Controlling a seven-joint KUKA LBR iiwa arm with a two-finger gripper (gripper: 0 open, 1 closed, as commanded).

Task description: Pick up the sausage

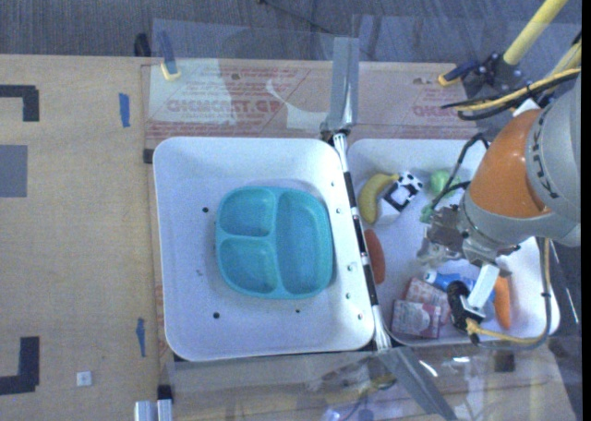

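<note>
Clutter: we are seeing a banana [372, 196], a black-and-white toy [402, 192], a green ball [440, 179], a pink packet [417, 307] and a carrot [502, 301] crowding the right bin [545, 318].
Left bin [185, 253]: it is holding a teal divided plate [274, 241].
Sausage [375, 256]: reddish, lying along the right bin's left wall, below the banana.
Claw [441, 246]: hanging just right of the sausage; we cannot tell its opening.

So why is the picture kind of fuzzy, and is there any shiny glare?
Camera view: the whole frame is soft, so small items in the right bin blur together; the clear panel behind the left bin shows pale reflections; the light is even, with a faint shadow around the teal plate; the sausage reads as a reddish smear by the divider.
</note>
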